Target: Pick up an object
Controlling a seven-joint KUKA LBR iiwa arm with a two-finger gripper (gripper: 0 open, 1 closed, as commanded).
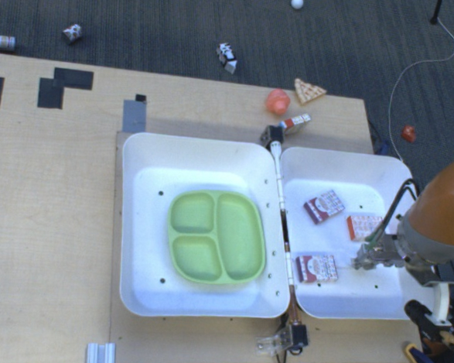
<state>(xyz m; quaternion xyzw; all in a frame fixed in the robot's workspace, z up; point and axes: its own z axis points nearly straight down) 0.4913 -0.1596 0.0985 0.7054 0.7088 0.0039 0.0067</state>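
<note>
Three small objects lie in the right bin [382, 174]: a dark red and white packet [324, 206] near the middle, an orange-red and white packet [363, 226] to its right, and another dark red packet [316, 268] near the front left. My gripper [363, 258] hangs low over the bin floor, just right of the front packet and below the orange one. The arm's orange band [446, 208] looms at the right edge. Nothing shows between the fingers.
The left bin [146, 233] holds a green three-compartment plate [216, 237]. Behind the bins on the bench lie a red ball [277, 101], a pizza-slice toy [309, 90] and a small bottle-like piece [296, 122]. A cable runs along the floor at right.
</note>
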